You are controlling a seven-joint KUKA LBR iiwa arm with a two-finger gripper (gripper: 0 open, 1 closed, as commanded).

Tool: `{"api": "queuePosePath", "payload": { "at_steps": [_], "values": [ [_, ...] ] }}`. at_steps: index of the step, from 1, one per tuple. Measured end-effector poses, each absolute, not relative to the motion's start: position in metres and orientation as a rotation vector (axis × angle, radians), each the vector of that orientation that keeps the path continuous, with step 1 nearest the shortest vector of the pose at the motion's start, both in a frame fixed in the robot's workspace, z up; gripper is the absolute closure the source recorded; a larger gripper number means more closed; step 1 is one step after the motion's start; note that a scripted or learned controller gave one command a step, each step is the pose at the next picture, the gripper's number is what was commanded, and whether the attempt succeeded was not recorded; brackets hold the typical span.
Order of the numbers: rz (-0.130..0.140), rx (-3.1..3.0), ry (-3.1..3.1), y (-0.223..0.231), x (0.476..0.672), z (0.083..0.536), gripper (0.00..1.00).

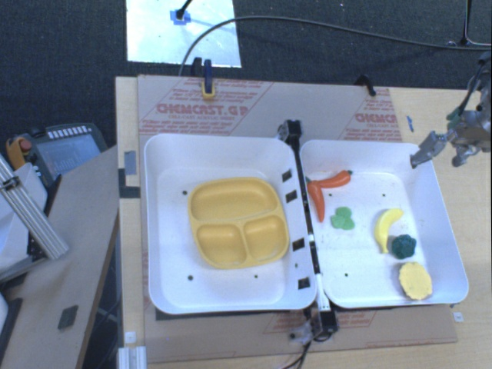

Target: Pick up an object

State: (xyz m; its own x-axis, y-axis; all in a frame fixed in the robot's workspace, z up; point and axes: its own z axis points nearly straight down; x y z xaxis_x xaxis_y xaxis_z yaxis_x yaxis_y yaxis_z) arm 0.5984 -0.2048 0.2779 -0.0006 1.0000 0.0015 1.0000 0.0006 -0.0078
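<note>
The right bin (446, 229) holds several small toys. Two orange carrots lie at its far left, one slanted (335, 180) and one upright (316, 200). A green leafy piece (343, 219) sits near the middle. A yellow banana (387, 227), a dark teal broccoli (403, 245) and a yellow round slice (415, 280) are on the right side. My gripper (442, 154) hangs over the bin's far right corner, above the rim, open with nothing between its fingers. It is well away from every toy.
The left bin (165, 206) bears a yellow divided plate (234, 221). A black hinge strip (301, 214) runs between the bins. A control pendant (65, 154) and a metal rail (31, 214) lie on the side table at left.
</note>
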Motion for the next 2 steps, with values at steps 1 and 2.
{"api": "queuePosePath", "payload": {
  "at_steps": [1,2],
  "values": [
    [-0.001,-2.219,-2.226,-0.204,0.6,0.284,0.0],
    [0.002,-2.218,-2.221,-0.198,0.593,0.228,0.0]
  ]
}}
